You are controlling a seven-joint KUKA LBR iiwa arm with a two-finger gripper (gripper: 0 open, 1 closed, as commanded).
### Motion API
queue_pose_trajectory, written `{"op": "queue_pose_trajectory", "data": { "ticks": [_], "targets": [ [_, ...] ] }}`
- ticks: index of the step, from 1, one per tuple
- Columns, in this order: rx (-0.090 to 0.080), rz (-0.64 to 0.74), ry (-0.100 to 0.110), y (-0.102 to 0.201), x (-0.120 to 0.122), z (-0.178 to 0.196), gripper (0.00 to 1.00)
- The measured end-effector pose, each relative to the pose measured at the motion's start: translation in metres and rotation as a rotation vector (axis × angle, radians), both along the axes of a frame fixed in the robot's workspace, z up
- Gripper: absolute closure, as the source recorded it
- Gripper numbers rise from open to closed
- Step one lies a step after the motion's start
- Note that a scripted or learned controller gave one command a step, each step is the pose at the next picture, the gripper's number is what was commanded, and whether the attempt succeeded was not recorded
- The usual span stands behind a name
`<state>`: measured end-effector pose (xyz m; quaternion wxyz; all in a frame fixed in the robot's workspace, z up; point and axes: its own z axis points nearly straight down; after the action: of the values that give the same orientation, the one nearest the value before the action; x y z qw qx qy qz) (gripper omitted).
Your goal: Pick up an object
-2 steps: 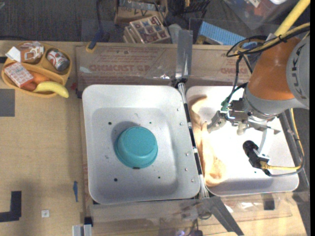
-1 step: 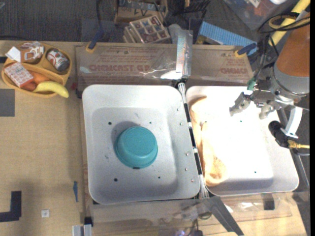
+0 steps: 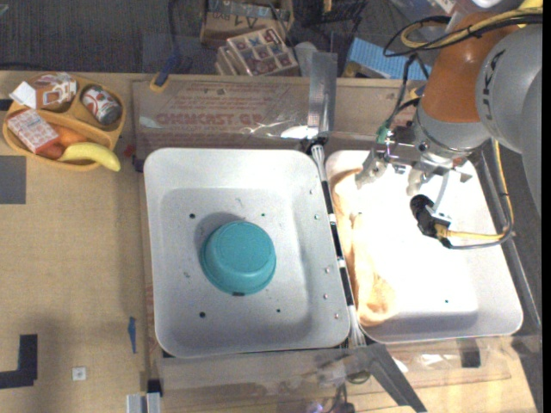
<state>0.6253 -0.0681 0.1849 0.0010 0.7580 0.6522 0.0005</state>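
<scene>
Overhead, the grey arm's gripper [image 3: 411, 175] hangs at the right white bin's [image 3: 465, 308] far edge, grip state unclear; an upturned teal plastic bowl [image 3: 238, 256] sits mid left white bin [image 3: 172, 188], well apart

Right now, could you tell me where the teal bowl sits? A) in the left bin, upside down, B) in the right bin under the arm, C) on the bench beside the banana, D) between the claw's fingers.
A: the teal bowl rests rim-down on the floor of the left bin, while the claw is over the right bin.
</scene>
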Motion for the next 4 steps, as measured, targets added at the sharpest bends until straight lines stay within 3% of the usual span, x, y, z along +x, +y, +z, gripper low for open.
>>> {"op": "queue_pose_trajectory", "data": {
  "ticks": [1, 2, 3, 4],
  "targets": [
    [0.001, 0.076, 0.004, 0.055, -0.029, 0.0, 0.0],
    [0.0, -0.024, 0.002, -0.035, -0.027, -0.02, 0.0],
    [-0.001, -0.006, -0.001, -0.094, -0.035, 0.011, 0.0],
    [0.0, 0.03, -0.002, -0.038, -0.02, -0.097, 0.0]
  ]
}}
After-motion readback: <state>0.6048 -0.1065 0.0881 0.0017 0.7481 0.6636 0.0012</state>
